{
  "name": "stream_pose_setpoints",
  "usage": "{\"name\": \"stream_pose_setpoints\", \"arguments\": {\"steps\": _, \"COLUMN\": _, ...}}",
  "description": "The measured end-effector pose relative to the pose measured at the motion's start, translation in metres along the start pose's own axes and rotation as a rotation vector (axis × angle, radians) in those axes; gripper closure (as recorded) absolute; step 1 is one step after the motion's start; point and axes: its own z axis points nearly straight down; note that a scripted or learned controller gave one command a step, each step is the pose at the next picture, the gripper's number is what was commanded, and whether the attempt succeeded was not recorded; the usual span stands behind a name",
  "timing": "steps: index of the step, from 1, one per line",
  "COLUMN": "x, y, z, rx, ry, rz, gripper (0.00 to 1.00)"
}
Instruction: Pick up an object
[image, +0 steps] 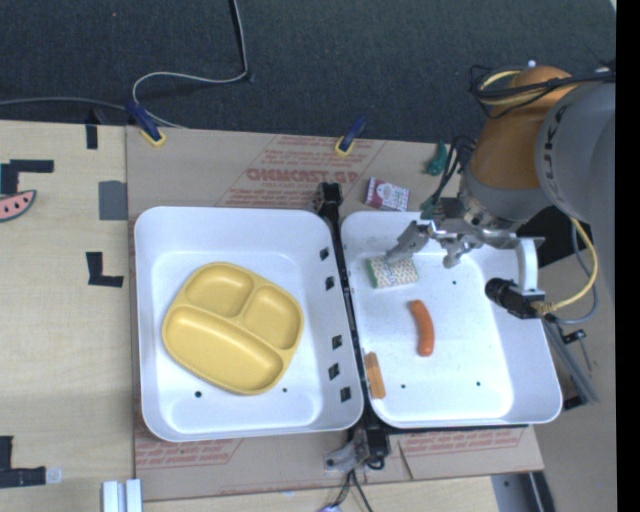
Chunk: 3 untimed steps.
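The yellow divided plate (233, 327) serves as the anchor here. It lies tilted in the left bin (160, 240), filling most of that bin's floor, its three compartments bare. Far to the plate's upper left, a pink slice-shaped piece (14, 205) rests on the bench at the picture's edge, and a blue clip (148, 124) sits on the cardboard above the plate. Above and to the plate's right, a second clip, yellow and blue (350, 138), grips the cardboard's far edge.

Right of the plate, past the black clamps joining the bins, comes the right bin (520, 400). A small orange-brown piece (374, 374) lies against this bin's near-left wall, lower right of the plate. Up from that, level with the plate's top edge, a small white-and-green block (391, 271) lies flat. An orange sausage (423, 327) lies lengthwise further right, well apart from the block. Outside the bin, above the block, a small dark red packet (386, 194) rests on the cardboard.

The gripper (432, 243) hangs right of the plate, over the right bin's far side, its two grey fingers spread apart with nothing between them; the nearer fingertip (408, 241) sits just above the block
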Motion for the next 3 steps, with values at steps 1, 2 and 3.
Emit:
{"name": "stream_pose_setpoints", "arguments": {"steps": 1, "x": -0.038, "y": -0.037, "z": 0.108, "rx": -0.001, "ry": -0.001, "rz": 0.002, "gripper": 0.0}}
{"name": "stream_pose_setpoints", "arguments": {"steps": 2, "x": -0.039, "y": -0.036, "z": 0.097, "rx": -0.006, "ry": -0.004, "rz": 0.003, "gripper": 1.0}}
{"name": "stream_pose_setpoints", "arguments": {"steps": 3, "x": 0.017, "y": -0.06, "z": -0.014, "rx": -0.002, "ry": 0.0, "rz": 0.0, "gripper": 1.0}}
